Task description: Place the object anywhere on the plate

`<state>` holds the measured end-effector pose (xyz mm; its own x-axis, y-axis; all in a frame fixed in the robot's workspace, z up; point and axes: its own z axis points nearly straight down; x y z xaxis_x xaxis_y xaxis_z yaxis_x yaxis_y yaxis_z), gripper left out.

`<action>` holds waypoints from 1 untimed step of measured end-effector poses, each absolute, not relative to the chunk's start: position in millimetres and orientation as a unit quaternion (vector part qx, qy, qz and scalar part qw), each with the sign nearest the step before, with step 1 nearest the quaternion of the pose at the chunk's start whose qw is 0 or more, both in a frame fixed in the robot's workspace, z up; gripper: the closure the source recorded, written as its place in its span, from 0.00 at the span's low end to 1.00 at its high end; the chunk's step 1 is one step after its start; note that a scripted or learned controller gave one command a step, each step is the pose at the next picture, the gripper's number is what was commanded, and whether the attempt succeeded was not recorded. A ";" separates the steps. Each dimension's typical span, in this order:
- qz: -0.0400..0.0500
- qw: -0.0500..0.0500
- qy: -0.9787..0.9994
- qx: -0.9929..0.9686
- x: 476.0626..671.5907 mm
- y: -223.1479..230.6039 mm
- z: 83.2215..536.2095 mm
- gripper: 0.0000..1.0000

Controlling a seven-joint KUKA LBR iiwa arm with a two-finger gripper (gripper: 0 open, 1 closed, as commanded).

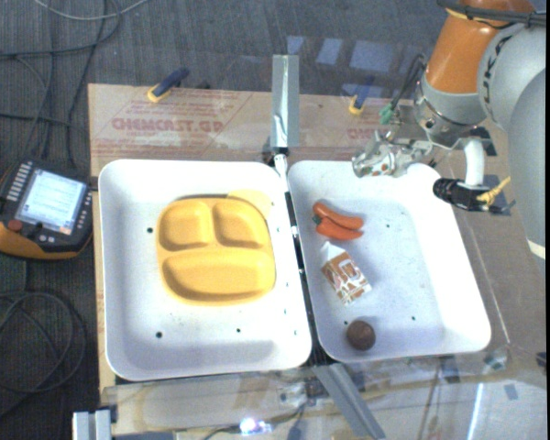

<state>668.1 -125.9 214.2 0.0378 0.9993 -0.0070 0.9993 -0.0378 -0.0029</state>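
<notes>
Two shallow white bins sit side by side on the desk, whose bare top shows as a brownish board beyond them. The left bin holds a yellow plate with three moulded compartments, lying flat a little above the bin's middle and nearer its right wall than its left. Nothing rests on the plate.

The right bin holds three loose things, all well apart from the plate and across the divide between the bins. An orange-red hot dog lies in the upper left part of that bin, roughly level across the view. Just below it lies a small brown-and-white packet, tilted on a diagonal. Nearer the front edge sits a dark brown ball, alone and clear of the packet.

The arm comes in from the right, its orange band high in the upper right corner. The tool hangs over the far rim of the right bin, above and to the right of the hot dog and apart from it. How far its jaws stand open cannot be told from this slant, and nothing is seen held between them.

A handheld controller with a lit screen lies on the floor to the left of the desk, among dark cables.
</notes>
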 end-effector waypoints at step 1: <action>0.000 -0.001 0.781 0.625 651.1 -37.0 202.2 1.00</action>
<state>651.1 -37.0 202.2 -0.2193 0.9757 0.0015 0.9757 0.2193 -0.0019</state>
